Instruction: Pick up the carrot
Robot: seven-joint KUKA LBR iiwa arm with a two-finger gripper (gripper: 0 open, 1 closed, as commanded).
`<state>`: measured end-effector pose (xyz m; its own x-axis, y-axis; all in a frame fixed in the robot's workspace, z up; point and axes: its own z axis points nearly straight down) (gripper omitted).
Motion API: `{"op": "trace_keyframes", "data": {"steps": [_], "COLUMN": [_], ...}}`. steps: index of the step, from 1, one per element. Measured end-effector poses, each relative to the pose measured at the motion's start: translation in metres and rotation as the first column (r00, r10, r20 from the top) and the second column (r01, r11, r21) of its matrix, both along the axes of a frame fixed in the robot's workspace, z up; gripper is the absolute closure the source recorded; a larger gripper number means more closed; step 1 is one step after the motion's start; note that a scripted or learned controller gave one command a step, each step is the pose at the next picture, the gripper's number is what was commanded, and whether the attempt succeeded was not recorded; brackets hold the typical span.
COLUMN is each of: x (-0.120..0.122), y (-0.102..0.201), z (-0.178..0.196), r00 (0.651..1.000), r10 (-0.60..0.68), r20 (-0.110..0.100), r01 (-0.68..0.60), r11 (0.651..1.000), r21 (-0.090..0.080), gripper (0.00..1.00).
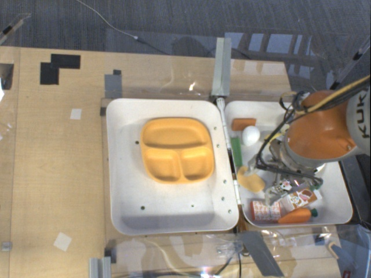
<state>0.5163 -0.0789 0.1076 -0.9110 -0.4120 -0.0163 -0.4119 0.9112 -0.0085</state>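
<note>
In the right white bin [345, 208], the carrot [294, 216] lies lengthwise left-right; the tool's [282, 181] state is unclear.

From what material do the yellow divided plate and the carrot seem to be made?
Yellow divided plate: probably moulded plastic, since it has smooth rounded compartments, one even colour and a soft sheen. Carrot: apparently a plastic toy, uniformly orange and smooth with a green end, though it is too small to be certain.
</note>
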Motion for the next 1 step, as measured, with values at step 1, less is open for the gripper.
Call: {"op": "trace_keyframes", "data": {"steps": [1], "x": [0.0001], "y": [-0.0002], "z": [0.0001], "r00": [1.0], "r10": [0.0], "r20": [0.0], "r01": [0.0], "r11": [1.0], "r21": [0.0], "gripper": [0.0]}}
